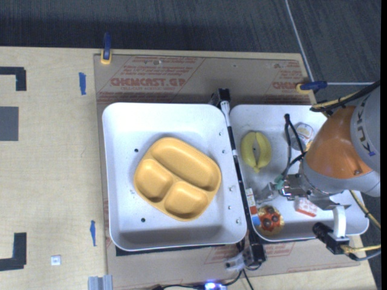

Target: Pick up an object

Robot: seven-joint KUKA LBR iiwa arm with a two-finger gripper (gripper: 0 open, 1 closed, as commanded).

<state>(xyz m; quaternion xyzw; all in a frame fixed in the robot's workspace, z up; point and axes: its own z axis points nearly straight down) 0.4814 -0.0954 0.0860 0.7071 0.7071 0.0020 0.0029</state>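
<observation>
My gripper [274, 189] is low inside the right bin [357, 227], reaching in from the right under the orange wrist band. It hangs just above and to the right of a small red and orange round object [269, 220] near the bin's front left corner. A yellow banana-shaped object [256, 149] lies up-left of the gripper, apart from it. A red and white packet [306, 208] lies partly under the wrist. A pale item [301, 132] sits at the back of the bin, behind a black cable.
The left bin [121, 132] holds a yellow three-compartment tray [176, 177]. A divider rail [233, 156] runs between the bins. Cardboard [157, 77] lies under both bins, and clamps [106, 48] stand at the back corners. Cables trail by the front edge [248, 260].
</observation>
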